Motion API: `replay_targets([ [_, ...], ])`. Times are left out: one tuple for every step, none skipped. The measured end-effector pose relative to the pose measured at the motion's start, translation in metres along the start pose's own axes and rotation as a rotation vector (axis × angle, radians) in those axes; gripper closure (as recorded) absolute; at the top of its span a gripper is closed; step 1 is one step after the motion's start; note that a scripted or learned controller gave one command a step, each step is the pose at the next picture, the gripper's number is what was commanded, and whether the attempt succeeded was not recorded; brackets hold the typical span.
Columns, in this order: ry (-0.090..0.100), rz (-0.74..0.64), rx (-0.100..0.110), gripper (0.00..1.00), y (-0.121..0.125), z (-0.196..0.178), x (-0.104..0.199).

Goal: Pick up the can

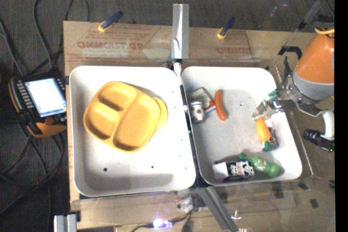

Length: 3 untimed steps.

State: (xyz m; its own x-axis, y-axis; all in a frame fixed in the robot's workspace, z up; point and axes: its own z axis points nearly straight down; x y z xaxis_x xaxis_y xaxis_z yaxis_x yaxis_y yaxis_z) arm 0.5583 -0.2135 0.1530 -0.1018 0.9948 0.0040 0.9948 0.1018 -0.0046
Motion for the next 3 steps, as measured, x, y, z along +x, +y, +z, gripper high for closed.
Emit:
replay_targets([
  [-0.004, -0.196, 0.0, 1.0, -0.05, -0.08, 0.021],
  [-0.006, -0.319, 0.0, 1.0, -0.004, -0.099, -0.009],
  [-0.005, -0.319, -0.001, 0.0, -0.003, -0.099, -0.009],
])
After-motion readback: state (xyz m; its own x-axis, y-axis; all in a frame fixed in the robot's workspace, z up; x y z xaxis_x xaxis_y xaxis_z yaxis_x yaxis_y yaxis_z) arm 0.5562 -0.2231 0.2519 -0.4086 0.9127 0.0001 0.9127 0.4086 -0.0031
